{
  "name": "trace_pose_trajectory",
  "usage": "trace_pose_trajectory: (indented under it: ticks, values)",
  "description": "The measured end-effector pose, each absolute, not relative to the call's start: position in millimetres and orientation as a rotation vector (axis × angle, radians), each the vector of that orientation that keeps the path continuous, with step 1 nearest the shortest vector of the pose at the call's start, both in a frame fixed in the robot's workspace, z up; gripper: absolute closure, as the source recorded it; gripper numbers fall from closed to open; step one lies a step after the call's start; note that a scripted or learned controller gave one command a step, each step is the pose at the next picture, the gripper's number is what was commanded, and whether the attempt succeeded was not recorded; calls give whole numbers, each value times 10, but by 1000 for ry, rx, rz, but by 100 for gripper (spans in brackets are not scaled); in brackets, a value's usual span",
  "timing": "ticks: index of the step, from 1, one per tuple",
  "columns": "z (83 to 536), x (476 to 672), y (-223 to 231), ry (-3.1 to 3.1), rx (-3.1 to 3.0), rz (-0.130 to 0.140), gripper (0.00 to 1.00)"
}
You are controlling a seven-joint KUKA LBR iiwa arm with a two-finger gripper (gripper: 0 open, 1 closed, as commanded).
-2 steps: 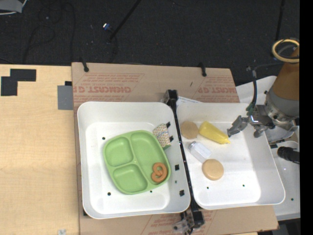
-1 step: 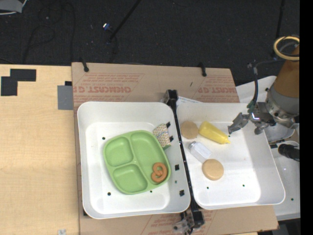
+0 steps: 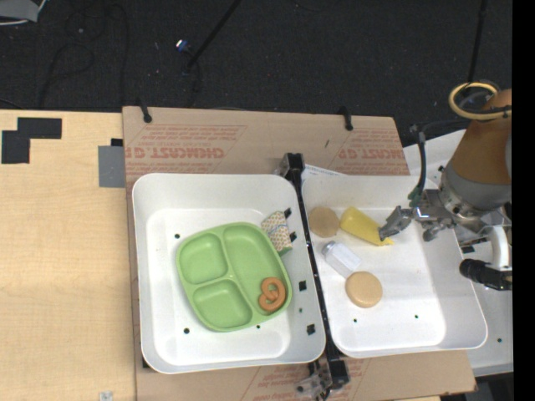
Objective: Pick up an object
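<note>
The gripper [image 3: 393,224] is seen low over the right bin [image 3: 456,328], reached in from the right, with its dark fingertips at the right end of a yellow block [image 3: 364,225]. Whether the fingers are spread or closed, and whether anything lies between them, cannot be told; the tips are too small and dark against the block's edge. The block is taken to be the thing aimed at: it lies immediately to the left of the fingertips, apparently touching them, with its long axis running from upper left to lower right, so that its lower right end is the one presented to the gripper. In the same bin a tan round piece [image 3: 324,221] is set just left of the block, a clear, pale cylinder-like item [image 3: 341,259] lies just below it, and a tan disc [image 3: 364,290] rests nearer the front. The left bin [image 3: 159,224] is occupied by a green divided plate [image 3: 205,261], in whose lower right part an orange ring-shaped toy [image 3: 272,295] is held; a small patterned object [image 3: 277,228] is lodged at the plate's upper right rim.
</note>
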State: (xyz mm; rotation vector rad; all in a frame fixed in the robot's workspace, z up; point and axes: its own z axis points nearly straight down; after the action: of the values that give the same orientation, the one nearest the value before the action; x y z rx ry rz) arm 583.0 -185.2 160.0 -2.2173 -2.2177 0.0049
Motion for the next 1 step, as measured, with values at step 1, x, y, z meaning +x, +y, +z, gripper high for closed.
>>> trace_pose_trajectory:
  ticks: [1]
  values:
    - [1096,5792,-1941,-2217,-2218,6,0]
